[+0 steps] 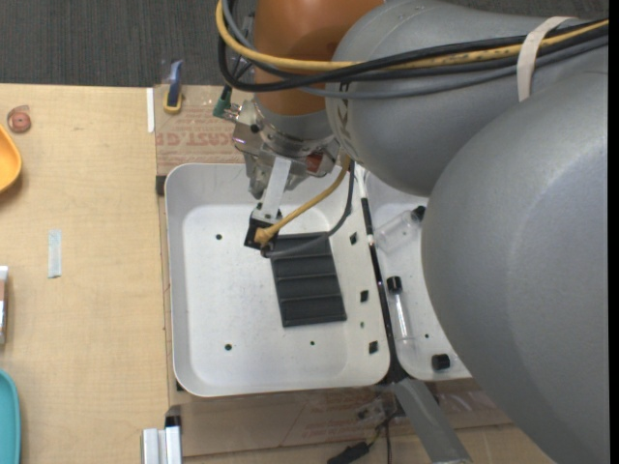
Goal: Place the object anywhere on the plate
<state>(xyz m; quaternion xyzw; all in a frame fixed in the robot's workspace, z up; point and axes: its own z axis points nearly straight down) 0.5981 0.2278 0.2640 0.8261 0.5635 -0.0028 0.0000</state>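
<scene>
Dark floor (77, 27) lies behind the wooden bench (87, 191). The black ribbed block (309, 280) lies in the left bin (208, 356), nearer its right wall. The gripper (261, 167) hangs over this bin's far edge; open or closed, I cannot tell.

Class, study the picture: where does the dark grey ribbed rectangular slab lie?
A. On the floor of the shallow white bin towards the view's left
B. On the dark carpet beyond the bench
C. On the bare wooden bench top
A: the dark grey ribbed rectangular slab lies flat inside the rim of the shallow white bin, on its floor.
</scene>
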